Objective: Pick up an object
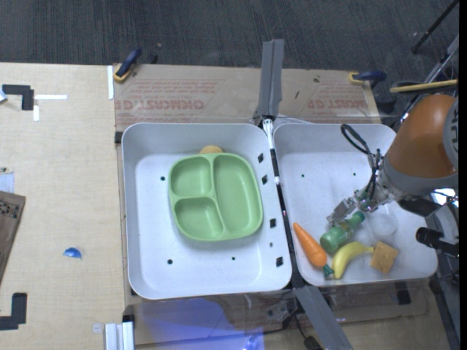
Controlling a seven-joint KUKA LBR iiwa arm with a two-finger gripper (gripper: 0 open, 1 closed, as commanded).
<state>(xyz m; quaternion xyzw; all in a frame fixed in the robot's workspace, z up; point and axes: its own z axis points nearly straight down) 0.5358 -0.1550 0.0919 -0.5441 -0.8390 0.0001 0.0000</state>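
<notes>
Dark carpet runs along the top, above a pale wooden bench [58, 195] that carries a brown cardboard sheet [190, 93] and two shallow white bins. At far left a small blue bit [71, 253] lies on the wood. Next comes the left bin [146, 268], holding a green three-compartment plate [216, 195] with a yellowish thing [211, 150] just showing behind its far rim. A grey divider bar [271, 79] rises between the bins.

Within the right bin [306, 152], near its front wall, an orange carrot [311, 245] lies on a diagonal, its narrow tip pointing up-left. Just beside it a green bottle-like object [338, 236] sits under the gripper [350, 211], touching or nearly so. A yellow banana [349, 257] lies below, long axis running lower-left to upper-right, and a tan sponge-like block [384, 257] sits at its right end.

How far apart the gripper's metal parts stand cannot be told, nor whether anything sits between them. The arm's orange band [430, 137] looms at right.
</notes>
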